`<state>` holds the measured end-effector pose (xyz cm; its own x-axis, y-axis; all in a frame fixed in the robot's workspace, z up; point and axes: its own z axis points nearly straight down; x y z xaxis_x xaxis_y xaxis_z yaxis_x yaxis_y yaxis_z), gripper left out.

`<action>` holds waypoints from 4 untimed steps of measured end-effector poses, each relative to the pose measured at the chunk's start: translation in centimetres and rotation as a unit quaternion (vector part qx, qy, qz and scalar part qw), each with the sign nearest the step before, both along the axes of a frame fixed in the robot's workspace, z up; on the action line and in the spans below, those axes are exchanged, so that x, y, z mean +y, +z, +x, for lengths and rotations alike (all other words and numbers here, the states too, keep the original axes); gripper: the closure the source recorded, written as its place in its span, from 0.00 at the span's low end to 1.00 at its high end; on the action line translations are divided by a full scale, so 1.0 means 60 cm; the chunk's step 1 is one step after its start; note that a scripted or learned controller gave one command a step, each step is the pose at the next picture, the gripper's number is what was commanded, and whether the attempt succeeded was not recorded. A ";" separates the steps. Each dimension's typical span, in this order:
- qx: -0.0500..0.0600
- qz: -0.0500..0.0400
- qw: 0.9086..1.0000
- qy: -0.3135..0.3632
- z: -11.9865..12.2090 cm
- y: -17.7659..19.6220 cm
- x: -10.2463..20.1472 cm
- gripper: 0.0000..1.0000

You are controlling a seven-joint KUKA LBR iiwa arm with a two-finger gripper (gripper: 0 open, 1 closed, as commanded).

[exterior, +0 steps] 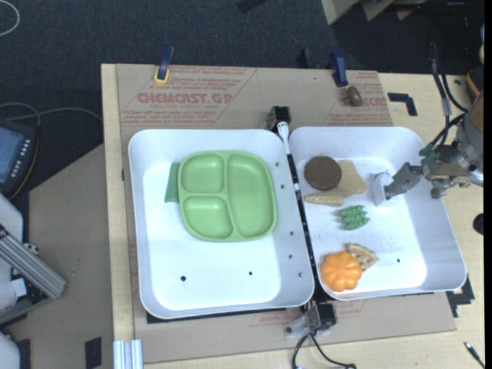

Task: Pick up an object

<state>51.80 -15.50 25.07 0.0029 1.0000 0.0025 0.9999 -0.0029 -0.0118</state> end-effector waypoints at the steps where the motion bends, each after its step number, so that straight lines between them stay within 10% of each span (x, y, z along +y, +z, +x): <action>1: -0.006 -0.001 1.000 0.001 0.004 0.010 0.000 0.00; 4: -0.004 0.001 1.000 0.001 0.008 -0.269 -0.001 0.00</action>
